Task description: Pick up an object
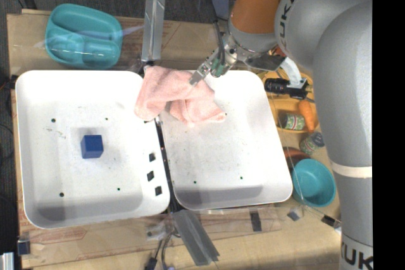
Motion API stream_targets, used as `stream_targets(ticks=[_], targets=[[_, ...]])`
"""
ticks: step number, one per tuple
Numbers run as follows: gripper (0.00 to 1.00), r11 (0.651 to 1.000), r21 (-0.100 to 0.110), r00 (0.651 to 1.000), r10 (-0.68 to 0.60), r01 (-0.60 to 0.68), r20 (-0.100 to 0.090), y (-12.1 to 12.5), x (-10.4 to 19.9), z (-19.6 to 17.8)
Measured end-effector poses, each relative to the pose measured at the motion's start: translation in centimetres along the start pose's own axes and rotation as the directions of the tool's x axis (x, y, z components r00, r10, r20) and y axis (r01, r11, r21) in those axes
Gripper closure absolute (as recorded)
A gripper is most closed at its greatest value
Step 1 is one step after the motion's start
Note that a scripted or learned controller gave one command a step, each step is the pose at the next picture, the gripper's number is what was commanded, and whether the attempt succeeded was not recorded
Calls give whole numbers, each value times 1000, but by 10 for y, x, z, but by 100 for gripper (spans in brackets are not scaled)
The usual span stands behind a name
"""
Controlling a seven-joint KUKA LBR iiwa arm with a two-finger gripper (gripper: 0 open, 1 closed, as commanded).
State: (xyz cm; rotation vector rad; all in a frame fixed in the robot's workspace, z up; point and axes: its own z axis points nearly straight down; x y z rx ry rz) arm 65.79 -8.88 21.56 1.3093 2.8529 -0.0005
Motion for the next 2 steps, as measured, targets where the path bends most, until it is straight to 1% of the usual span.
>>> stream_targets(ticks=[1,2], targets=[[100,992,4,992,126,-126,-4,-32,62,24],[100,980,3,980,197,-197,-3,-43,-14,36]])
